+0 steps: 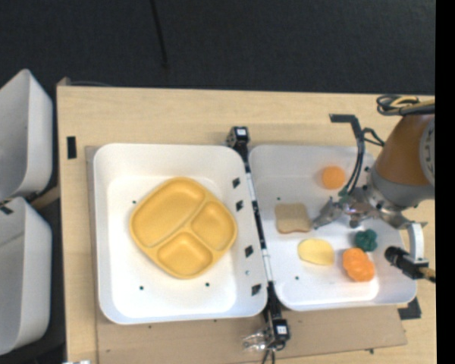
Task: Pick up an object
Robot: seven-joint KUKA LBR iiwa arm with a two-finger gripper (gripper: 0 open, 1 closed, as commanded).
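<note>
**Gripper low in the right bin among the small objects**

We saw two white bins side by side on the wooden surface [76,279]. The left bin [117,294] carried a yellow divided plate [183,227], set at a tilt near its middle. The right bin [288,161] carried the loose objects: a small orange ball [334,177] toward its far edge, a tan bread-like slice [292,218] near its middle, a pale yellow piece [316,252] just nearer than the slice, a dark green item [366,240] toward the right edge, and an orange lumpy piece [358,265] just beside the green one, toward the near right corner.

The arm [406,161] reached in over the right edge of that bin, and its gripper [341,209] sat low between the orange ball and the pale yellow piece, just right of the tan slice. We could not tell whether it was spread or closed, and we saw no object gripped in it.
</note>
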